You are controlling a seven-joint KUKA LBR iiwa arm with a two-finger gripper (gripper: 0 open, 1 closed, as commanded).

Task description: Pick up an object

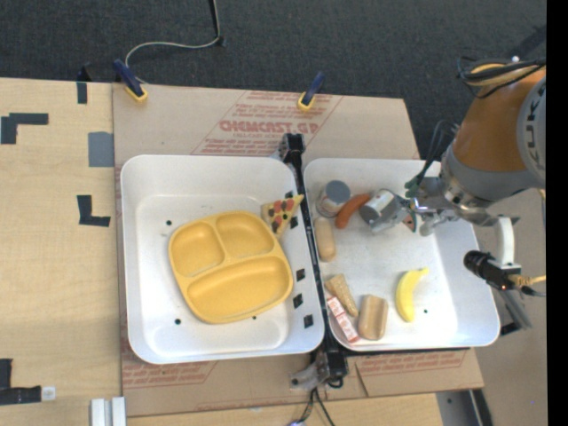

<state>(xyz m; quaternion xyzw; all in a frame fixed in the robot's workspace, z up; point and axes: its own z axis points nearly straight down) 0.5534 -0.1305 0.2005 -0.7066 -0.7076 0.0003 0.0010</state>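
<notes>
Dark carpet behind; wooden bench with cardboard sheet under two white bins. Left bin holds a yellow divided plate. Right bin holds small food items, banana near its front. Arm reaches in; gripper low by the orange carrot. Jaw state: can't tell. Looks like the approach step; next it must close on one item and lift.
</notes>
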